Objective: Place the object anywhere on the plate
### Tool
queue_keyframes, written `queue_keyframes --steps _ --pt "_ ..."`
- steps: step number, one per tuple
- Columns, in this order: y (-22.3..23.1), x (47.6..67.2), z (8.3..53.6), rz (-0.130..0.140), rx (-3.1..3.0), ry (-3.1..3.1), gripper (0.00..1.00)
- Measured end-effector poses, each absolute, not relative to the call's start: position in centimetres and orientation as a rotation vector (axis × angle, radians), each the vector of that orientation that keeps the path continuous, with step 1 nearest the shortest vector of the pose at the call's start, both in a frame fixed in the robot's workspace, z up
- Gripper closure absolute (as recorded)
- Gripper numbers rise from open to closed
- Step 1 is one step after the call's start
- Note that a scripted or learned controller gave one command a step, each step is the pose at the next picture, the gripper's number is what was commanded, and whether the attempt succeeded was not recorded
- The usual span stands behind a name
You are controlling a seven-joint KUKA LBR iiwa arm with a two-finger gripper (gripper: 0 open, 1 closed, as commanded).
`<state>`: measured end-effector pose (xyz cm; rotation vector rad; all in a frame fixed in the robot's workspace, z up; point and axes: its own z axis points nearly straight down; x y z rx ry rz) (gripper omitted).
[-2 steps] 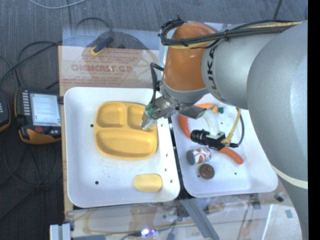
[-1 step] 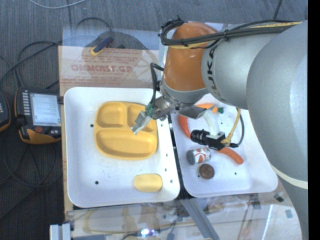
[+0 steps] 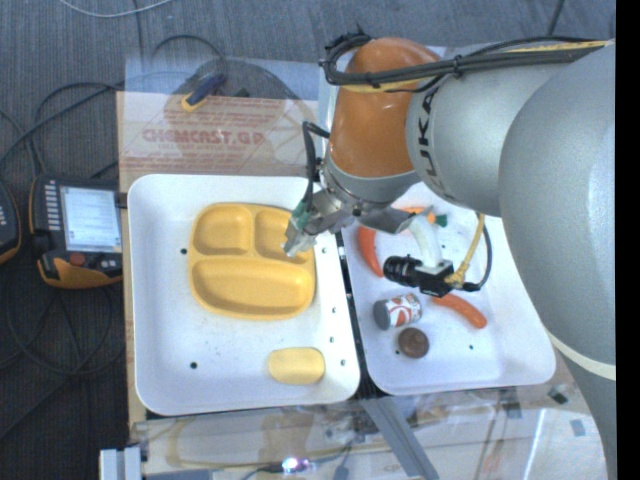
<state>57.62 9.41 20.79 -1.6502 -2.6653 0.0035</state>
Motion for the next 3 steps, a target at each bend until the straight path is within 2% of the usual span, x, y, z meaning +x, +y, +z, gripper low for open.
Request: queue_keyframes --steps 1,2,3 --pt "13.2 52.6 15.3 0.005 -1.611 -2.693 1.0" --pt "12.5 58.3 10.6 0.001 -1.279 -2.866 1.0" --pt "4.3 59.4 18.8 0.004 -1.473 -2.777 1.0"
